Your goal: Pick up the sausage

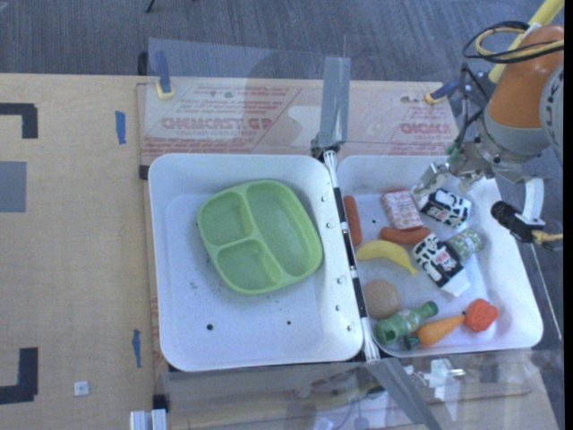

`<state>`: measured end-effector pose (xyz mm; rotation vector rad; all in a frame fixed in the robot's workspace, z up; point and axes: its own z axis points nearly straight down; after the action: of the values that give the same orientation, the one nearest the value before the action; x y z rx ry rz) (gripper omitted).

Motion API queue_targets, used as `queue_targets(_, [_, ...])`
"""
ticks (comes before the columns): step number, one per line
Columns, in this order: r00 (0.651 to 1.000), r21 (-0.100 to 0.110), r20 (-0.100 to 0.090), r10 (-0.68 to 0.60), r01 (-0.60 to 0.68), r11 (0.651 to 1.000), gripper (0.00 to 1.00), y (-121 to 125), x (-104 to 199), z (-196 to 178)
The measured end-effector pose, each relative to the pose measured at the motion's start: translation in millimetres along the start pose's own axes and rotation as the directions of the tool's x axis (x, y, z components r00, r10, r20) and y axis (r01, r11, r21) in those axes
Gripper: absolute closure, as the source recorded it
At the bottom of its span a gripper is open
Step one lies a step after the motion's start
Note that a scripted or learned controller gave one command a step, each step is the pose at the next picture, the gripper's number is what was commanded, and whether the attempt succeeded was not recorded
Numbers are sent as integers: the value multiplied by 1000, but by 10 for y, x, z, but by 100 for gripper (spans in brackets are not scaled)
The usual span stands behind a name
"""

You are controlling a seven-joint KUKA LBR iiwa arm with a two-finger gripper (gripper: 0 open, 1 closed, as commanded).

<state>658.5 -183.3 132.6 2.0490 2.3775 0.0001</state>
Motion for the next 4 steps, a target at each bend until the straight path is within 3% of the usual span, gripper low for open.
queue_targets(1, [996, -32, 15, -89, 90, 995, 0, 71, 643, 231])
queue_targets(2, [1000, -53, 17, 26, -25, 998, 0, -198, 836, 245])
queue_targets(3, [999, -45, 6, 34, -33, 998, 0, -144, 587, 253])
queue_targets(4, [1000, -46, 10, -10, 10, 999, 0, -227, 494, 255])
